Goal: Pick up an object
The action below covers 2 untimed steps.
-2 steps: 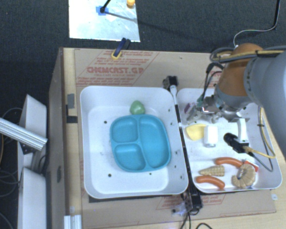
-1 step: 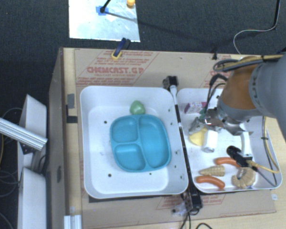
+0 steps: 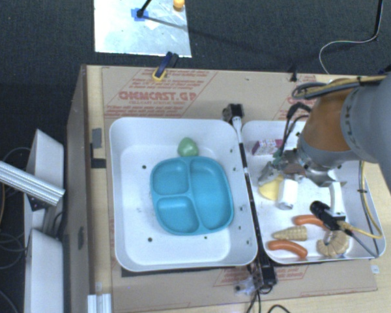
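Overhead, the grey arm (image 3: 352, 126) is seen reaching into the right bin (image 3: 371, 204), its jaws (image 3: 280, 175) lowered over a pale yellow object (image 3: 269, 189) and a white cylinder (image 3: 287, 193); whether they are apart or together cannot be told. Two orange sausages (image 3: 288, 248), a corn cob (image 3: 291, 233) and a biscuit (image 3: 332, 243) are pictured nearby. A blue divided plate (image 3: 191, 195) and a green object (image 3: 188, 147) are shown in the left bin (image 3: 133, 194) on the counter (image 3: 163, 93).

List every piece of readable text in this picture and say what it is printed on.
"CHEMCAST GP", large red letters, reading roughly so, on the brown paper-faced sheet under the two white bins.
Smaller red print repeated in rows across the same sheet: too blurred to read.
The small pink-and-white packet in the right white bin: any print is too small to read.
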Motion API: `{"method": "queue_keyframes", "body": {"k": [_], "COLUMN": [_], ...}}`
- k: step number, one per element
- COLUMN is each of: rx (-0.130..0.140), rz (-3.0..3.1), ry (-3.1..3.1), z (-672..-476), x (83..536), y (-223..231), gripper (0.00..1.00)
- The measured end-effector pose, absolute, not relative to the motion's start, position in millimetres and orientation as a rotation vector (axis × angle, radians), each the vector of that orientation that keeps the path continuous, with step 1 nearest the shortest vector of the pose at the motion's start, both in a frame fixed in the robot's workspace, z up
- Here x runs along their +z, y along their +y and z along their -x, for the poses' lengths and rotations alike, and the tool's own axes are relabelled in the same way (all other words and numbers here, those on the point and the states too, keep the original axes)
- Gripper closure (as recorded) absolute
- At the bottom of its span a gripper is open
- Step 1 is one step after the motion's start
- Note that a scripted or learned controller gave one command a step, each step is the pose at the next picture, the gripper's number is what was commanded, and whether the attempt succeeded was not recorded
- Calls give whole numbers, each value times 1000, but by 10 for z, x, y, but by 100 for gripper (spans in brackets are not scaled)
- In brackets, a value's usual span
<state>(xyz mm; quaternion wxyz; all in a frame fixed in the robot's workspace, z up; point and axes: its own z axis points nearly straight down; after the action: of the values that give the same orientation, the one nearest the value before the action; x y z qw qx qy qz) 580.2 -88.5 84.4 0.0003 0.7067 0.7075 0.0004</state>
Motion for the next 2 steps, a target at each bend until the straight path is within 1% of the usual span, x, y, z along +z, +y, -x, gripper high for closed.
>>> {"method": "queue_keyframes", "body": {"k": [1,2], "rx": [2,1], "rz": [-2220,-2220], "ry": [2222,2222], "z": [-5829,-5732], "x": [845,844], "y": [-889,-895], "gripper": [0,0]}}
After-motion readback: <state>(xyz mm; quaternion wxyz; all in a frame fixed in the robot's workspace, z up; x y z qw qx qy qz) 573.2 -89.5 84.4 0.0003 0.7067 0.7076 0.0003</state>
